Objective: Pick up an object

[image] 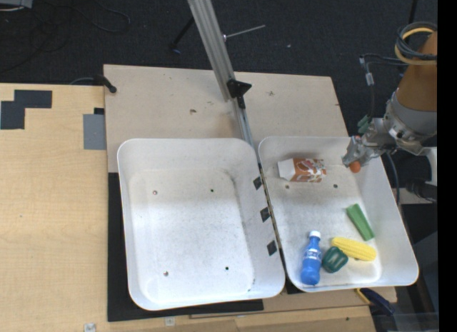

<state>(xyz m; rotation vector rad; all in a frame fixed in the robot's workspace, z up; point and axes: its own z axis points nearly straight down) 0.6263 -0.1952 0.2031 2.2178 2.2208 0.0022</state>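
In the right bin (400, 252) lie a red-and-white packet (305, 170) near the back, a green block (360, 222) at the right, a yellow corn-like piece (354, 249), a dark green round item (333, 259) and a blue bottle with a white cap (311, 258) at the front. My gripper (354, 155) hovers over the bin's back right corner, to the right of the packet. A small orange-red bit shows at its tip; I cannot tell what it is.
The left bin (187, 223) sits beside the right one, with a divider with black clips (263, 213) between them. A slanted aluminium rail (214, 45) rises from behind the bins. A wooden bench surface (50, 202) extends left.
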